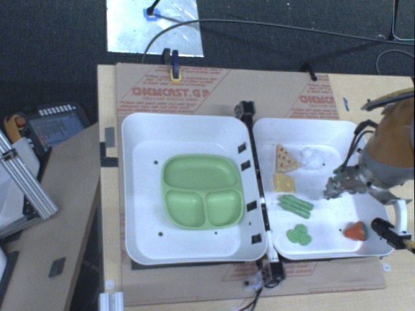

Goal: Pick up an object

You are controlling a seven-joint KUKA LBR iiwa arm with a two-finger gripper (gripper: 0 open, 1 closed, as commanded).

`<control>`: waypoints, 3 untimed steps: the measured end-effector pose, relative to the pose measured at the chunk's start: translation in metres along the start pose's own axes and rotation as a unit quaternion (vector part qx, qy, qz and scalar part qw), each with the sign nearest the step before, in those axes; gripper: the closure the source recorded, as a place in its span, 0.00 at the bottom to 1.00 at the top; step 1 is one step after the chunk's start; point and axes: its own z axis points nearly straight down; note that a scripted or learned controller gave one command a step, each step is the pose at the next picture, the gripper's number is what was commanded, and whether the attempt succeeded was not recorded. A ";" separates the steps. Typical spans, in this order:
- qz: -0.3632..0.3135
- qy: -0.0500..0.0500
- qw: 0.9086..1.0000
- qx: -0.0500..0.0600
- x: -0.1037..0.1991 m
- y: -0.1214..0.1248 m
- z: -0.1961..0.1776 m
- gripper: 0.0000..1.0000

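My claw (pixel 332 190) low in right bin (pixel 324 127), just right of green beans (pixel 296 205); cannot tell claw state. Cheese (pixel 283 183), pizza slice (pixel 285 158) near; strawberry (pixel 355 231) at bin's front right.

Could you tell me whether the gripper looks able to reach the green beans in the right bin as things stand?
Probably yes: the gripper hangs just right of the green beans, with bare bin floor between them and nothing lying over them.

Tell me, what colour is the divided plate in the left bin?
Pale green; the divided plate shows plainly in the camera view.
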 end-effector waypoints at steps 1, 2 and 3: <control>-0.001 0.000 1.000 -0.001 0.002 -0.004 -0.046 1.00; -0.002 0.000 1.000 -0.002 0.007 0.005 -0.106 1.00; -0.001 -0.001 1.000 -0.003 0.004 0.009 -0.170 1.00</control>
